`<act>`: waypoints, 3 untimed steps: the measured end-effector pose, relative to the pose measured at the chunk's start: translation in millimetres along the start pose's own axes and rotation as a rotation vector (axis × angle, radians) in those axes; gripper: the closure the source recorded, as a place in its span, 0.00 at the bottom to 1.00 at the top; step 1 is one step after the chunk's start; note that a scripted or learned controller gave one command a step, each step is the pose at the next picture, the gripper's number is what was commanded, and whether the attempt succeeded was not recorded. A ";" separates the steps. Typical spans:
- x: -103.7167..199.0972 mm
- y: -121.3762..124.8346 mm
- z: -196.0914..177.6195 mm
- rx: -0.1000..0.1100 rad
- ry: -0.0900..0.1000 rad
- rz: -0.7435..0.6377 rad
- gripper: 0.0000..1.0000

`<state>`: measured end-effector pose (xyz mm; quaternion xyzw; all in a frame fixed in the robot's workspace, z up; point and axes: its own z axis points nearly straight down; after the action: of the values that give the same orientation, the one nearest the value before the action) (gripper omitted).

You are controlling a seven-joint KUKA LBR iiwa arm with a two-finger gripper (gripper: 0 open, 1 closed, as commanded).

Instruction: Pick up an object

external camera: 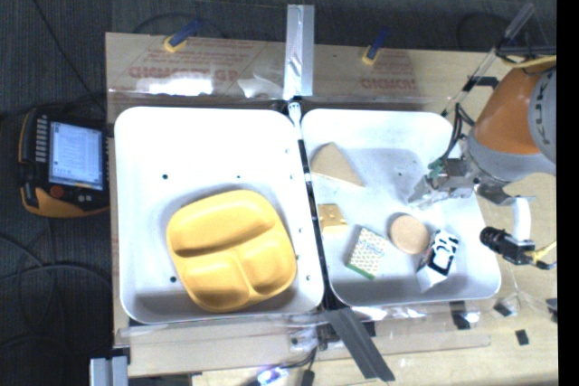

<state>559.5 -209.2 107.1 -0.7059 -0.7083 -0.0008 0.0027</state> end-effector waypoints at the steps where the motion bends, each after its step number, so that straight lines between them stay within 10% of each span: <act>1: 0.0 -0.1 0.0 0.000 0.000 0.000 0.00; 2: 51.6 -7.7 16.2 -0.016 -0.015 -0.144 0.00; 3: -9.3 74.7 16.2 -0.012 -0.006 -0.416 0.00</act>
<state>634.2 -218.2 90.7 -0.5444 -0.8388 -0.0035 -0.0036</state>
